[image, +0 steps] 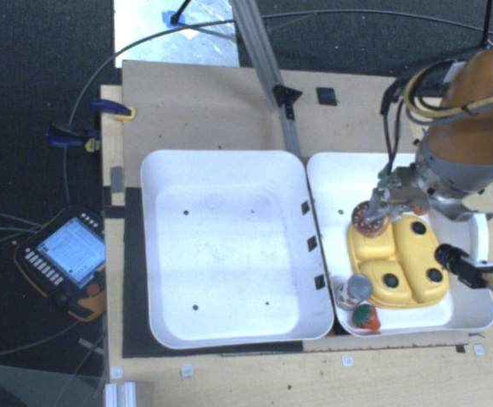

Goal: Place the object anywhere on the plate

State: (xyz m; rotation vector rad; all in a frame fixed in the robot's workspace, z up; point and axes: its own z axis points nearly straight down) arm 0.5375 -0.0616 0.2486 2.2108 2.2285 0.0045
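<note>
tool point(380, 202) over donut point(369, 218) on yellow plate point(399, 261) | grip state unclear | fingertips blurred against donut

2 white bins point(229, 244), 1 yellow plate point(399, 261), 1 donut point(369, 219), 1 arm point(471, 117)

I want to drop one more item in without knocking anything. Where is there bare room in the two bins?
The left bin offers open white floor between all four walls. The right bin is crowded: yellow plate, gripper over a brown object, small items at the near corner. A bare strip remains along its far wall.
</note>
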